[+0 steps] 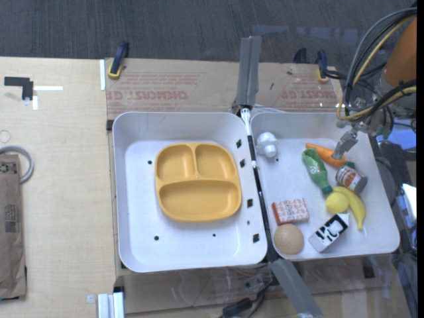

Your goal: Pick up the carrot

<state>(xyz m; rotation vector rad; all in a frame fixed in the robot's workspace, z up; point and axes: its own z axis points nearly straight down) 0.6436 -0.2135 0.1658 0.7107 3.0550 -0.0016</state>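
Note:
The carrot [322, 153] is a small orange piece lying in the right bin [291, 130] near its far right side, just above a green bottle [316, 169]. My gripper [344, 146] hangs low over the carrot's right end, coming down from the grey arm [397, 65] at the upper right. The gripper's tip seems to touch or nearly touch the carrot. The carrot still rests on the bin floor.
Also in the right bin are a small can [350, 177], a lemon [336, 201], a banana [358, 209], a red-and-white box [290, 211], a brown ball [289, 239], a black-and-white carton [329, 232] and a white object [266, 144]. A yellow divided plate [197, 181] sits in the left bin [136, 244].

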